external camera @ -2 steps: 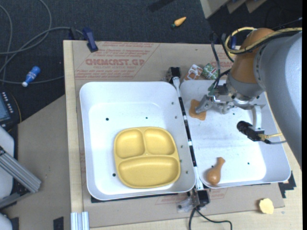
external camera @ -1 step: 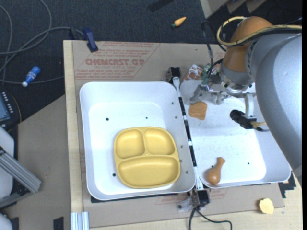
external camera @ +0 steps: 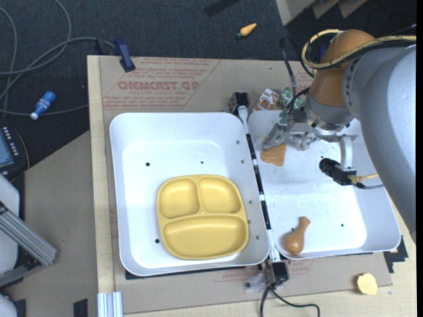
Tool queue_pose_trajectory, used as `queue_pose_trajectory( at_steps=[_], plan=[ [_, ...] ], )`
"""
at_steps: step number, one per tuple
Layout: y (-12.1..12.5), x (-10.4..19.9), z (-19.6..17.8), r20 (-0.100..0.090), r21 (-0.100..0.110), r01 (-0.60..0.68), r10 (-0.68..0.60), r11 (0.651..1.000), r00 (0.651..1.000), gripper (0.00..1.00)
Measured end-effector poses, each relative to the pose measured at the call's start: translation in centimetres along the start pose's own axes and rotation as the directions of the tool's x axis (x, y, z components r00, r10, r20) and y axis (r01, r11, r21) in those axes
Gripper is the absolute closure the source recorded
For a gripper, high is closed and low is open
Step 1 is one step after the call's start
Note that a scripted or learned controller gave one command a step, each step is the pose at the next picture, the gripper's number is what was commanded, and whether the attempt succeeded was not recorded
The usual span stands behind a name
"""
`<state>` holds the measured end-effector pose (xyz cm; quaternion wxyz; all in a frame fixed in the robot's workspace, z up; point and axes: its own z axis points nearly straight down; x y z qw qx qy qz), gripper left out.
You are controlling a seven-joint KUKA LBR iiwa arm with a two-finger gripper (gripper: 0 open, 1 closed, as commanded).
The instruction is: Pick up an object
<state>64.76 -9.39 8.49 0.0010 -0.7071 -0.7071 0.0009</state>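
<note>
Bench: cardboard-topped (external camera: 165,78), two white bins side by side.
Left bin (external camera: 132,137): a yellow divided plate (external camera: 201,216).
Right bin (external camera: 370,223): my gripper (external camera: 285,141) over its far left corner.
Brown piece (external camera: 274,154): just beneath my fingertips.
My grip: cannot tell how wide.
Near edge: tan drumstick-shaped toy (external camera: 296,236), well apart from me.

Grey arm (external camera: 386,104), orange band (external camera: 340,58)
</note>
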Motion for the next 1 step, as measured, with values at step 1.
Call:
queue_pose_trajectory(
  at_steps=[1],
  plan=[
    [2.0,0.27,-0.01,0.002,-0.007,0.002,-0.002,1.0,1.0,0.0]
  ],
)
